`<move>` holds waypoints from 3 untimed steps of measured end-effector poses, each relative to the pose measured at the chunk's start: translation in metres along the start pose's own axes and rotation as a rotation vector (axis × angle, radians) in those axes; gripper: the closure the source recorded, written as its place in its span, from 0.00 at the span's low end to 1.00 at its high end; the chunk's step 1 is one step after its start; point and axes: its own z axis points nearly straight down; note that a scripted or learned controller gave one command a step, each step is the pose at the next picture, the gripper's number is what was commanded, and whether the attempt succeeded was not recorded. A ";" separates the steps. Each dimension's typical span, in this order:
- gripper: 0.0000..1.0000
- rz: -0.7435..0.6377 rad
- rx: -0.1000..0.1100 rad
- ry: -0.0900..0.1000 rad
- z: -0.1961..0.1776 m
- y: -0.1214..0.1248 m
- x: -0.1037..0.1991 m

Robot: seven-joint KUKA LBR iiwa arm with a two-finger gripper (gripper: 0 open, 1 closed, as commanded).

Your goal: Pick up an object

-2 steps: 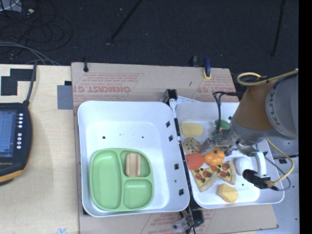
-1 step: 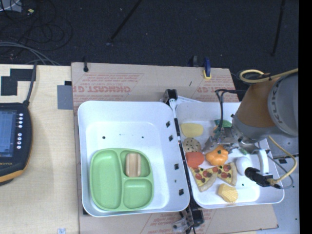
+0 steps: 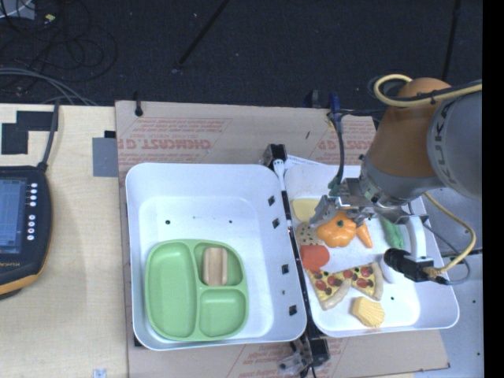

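Note:
The right bin (image 3: 441,309) holds toy food. An orange bell pepper (image 3: 339,231) lies near its middle, with a small carrot (image 3: 365,235) to its right and a red tomato (image 3: 315,256) just below and to its left. A pizza slice (image 3: 343,281) and a yellow ridged piece (image 3: 368,312) lie toward the front. My gripper (image 3: 340,206) hangs low, directly over the pepper's back edge, with the grey arm and its orange band behind it. A pale yellow piece (image 3: 305,209) lies to the gripper's left.
A green item (image 3: 391,232) lies by the right bin's right side. The left bin (image 3: 157,187) holds a green divided plate (image 3: 179,298) with a tan block (image 3: 214,264) in its upper right compartment. A teach pendant (image 3: 20,223) rests on the bench at far left.

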 end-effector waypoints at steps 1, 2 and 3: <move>1.00 0.004 0.006 -0.001 -0.043 -0.021 0.038; 1.00 0.010 0.015 -0.001 -0.028 -0.070 0.047; 1.00 0.011 0.012 -0.002 -0.031 -0.089 0.055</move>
